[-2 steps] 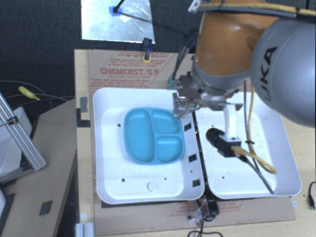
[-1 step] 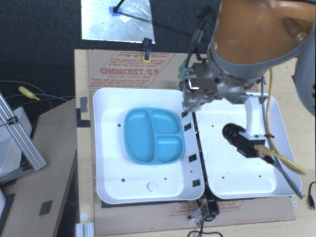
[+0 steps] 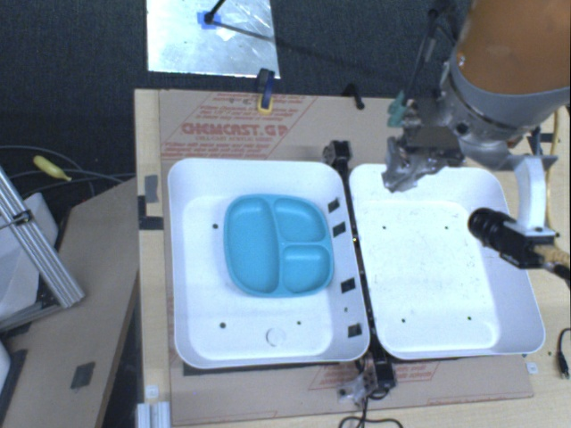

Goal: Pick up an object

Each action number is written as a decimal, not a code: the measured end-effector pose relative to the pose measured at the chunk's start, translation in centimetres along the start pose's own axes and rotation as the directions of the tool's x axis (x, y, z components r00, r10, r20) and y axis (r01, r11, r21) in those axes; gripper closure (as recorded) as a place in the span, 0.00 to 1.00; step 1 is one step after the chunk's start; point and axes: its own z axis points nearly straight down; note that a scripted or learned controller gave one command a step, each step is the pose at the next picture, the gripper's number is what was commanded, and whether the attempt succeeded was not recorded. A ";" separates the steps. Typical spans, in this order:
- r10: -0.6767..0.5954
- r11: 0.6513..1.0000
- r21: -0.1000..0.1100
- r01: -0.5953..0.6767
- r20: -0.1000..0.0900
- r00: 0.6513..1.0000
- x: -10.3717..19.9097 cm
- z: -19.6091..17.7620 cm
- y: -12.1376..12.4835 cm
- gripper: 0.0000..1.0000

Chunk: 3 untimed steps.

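You've got two white bins side by side on the desk (image 3: 152,239): left bin (image 3: 192,328) in the centre-left of the frame, right bin (image 3: 508,328) in the centre-right, their inner rims meeting along a clipped seam down the middle, probably so the arm can shuttle items across without a gap. One pickable thing counted: a blue divided plate (image 3: 277,243) with three compartments, lying flat and right side up near the middle of the left bin, clear of all four walls, so access from above looks open. The end effector (image 3: 406,175) sits at the upper-left corner of the right bin, just beside the seam, well apart from the plate and hanging above bare bin floor. Nothing sits between its tips; whether they're spread or pressed together, can't tell from this angle. One arm, coming in from the upper right. Judgement: pick not started, needs a move left across the seam. Plate is shallow and wide; rim grasp looks like the only option, slip risk.
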 end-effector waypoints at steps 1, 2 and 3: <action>-0.014 1.000 0.005 0.014 -0.002 1.000 7.4 1.3 -0.1 1.00; -0.013 1.000 0.001 0.013 -0.002 1.000 7.0 0.1 0.0 1.00; -0.018 1.000 -0.001 0.018 -0.003 1.000 7.1 -1.0 0.0 1.00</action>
